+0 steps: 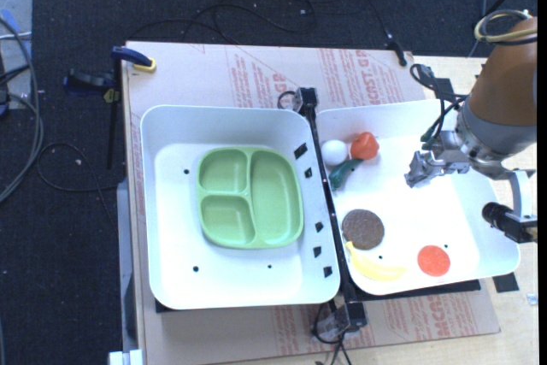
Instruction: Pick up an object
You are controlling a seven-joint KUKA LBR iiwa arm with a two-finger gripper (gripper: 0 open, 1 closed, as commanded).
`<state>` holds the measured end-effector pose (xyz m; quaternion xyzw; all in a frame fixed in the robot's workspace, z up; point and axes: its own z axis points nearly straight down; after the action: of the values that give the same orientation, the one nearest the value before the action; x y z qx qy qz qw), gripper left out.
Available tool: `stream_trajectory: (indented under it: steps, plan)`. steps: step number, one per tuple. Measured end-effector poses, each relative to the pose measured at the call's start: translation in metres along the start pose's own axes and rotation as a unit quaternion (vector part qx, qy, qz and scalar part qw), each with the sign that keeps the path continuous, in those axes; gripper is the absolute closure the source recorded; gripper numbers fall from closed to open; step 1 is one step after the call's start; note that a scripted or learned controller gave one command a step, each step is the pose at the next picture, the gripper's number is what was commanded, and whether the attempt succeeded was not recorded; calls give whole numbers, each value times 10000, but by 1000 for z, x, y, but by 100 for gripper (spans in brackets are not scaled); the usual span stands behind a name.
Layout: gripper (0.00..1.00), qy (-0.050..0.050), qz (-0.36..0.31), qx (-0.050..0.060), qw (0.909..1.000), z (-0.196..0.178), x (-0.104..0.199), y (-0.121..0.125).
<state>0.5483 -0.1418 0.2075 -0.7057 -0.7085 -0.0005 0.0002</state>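
Left white shallow plastic bin [171, 269]: one pale green three-compartment plastic tray [250, 197], lying flat near the bin's centre.

Right white shallow plastic bin [479, 226]: small white ball [333, 151] at the far-left corner, touching a red-orange rounded toy [365, 145] just beside it; dark teal toy piece [344, 173] against the left wall, directly below the ball. Brown speckled round disc [363, 228] near the left wall, toward the near edge. Yellow banana-shaped toy [376, 268] along the near-left corner. Flat red round disc [434, 261] by the near edge, well apart from the brown disc.

Grey metal claw [420, 173]: over the right bin's far-centre floor, nothing between its fingers; whether apart or together cannot be told.
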Motion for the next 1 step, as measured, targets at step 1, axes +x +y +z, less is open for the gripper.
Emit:
stream_trajectory:
  steps: [1]
  plan:
    - [100,-1,2,1,10000,-2,42,-7]
